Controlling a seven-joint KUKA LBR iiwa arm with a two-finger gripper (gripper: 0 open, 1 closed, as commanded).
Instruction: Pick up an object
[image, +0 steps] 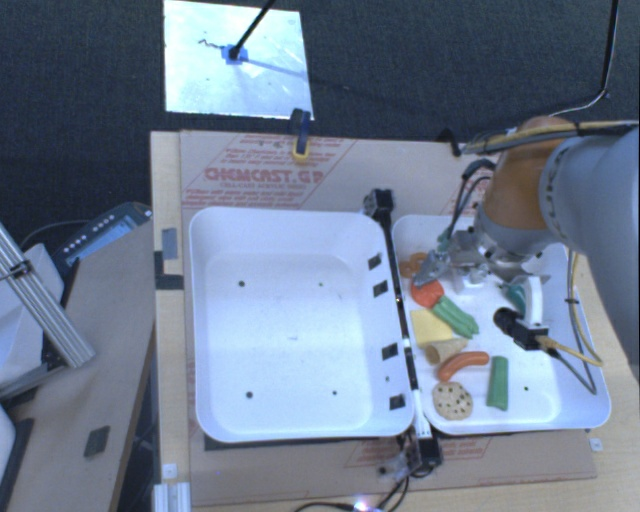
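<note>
We see the arm (560, 180) reach in from the right over the right bin (580, 400), its jaws low above the pile of toy food at that bin's left side. We cannot tell whether the jaws are open or closed. Just below them lie a red tomato-like piece (428, 294), a green pepper (456, 317) and a yellow wedge (428, 327). Nearer the front sit a sausage (463, 364), a cookie (453, 401) and a green stick (497, 383). The left bin (230, 400) sits beside it on the bench (260, 170).
</note>
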